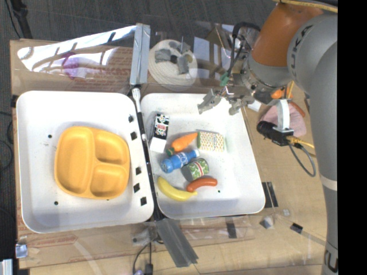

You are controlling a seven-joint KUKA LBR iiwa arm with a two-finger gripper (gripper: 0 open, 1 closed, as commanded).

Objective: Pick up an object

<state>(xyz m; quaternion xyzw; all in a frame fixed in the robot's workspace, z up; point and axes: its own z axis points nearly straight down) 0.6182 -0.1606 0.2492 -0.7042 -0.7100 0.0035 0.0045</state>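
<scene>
The surface [287, 171] is pale wood, set on a dark floor, and carries two shallow white bins side by side. The left bin [34, 211] holds a yellow divided plate [92, 161]. Behind the bins stand a strip of clear plastic sheeting [74, 56] and a coil of white rope [172, 65].

The right bin [241, 176] holds the objects, clustered at its middle: a small black-and-white carton [161, 125] near the bin's left wall, an orange carrot [183, 141], a pale box [211, 141] just beside it, a blue bottle [178, 161], a green-labelled can [196, 169], a red sausage [202, 183] and a yellow banana [175, 190] nearest the front rim.

My gripper [221, 103] hangs over the bin's far right corner, its two fingers spread apart with nothing between them, well apart from the cluster. No object lies directly under it.
</scene>
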